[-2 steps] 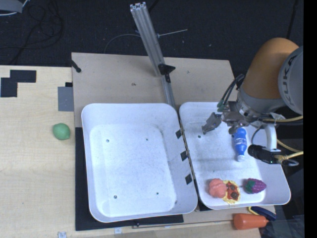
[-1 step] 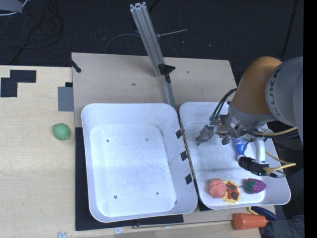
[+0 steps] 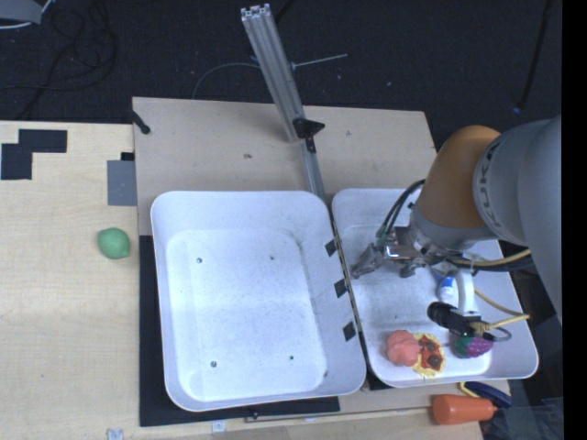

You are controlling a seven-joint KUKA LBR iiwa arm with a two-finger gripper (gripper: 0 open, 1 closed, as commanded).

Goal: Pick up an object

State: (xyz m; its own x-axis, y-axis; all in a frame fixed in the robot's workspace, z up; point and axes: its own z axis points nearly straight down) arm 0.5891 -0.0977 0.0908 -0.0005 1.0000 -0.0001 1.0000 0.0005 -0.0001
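The pickup looks not yet done: the pincer (image 3: 367,259) hangs spread over the right bin (image 3: 367,218), nothing between its fingers (toys (image 3: 415,349) lie at the bin's near edge).

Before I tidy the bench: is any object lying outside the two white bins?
Yes, two. A small green ball sits on the light wooden bench left of the left bin. An orange carrot-shaped toy lies just outside the right bin's front edge.
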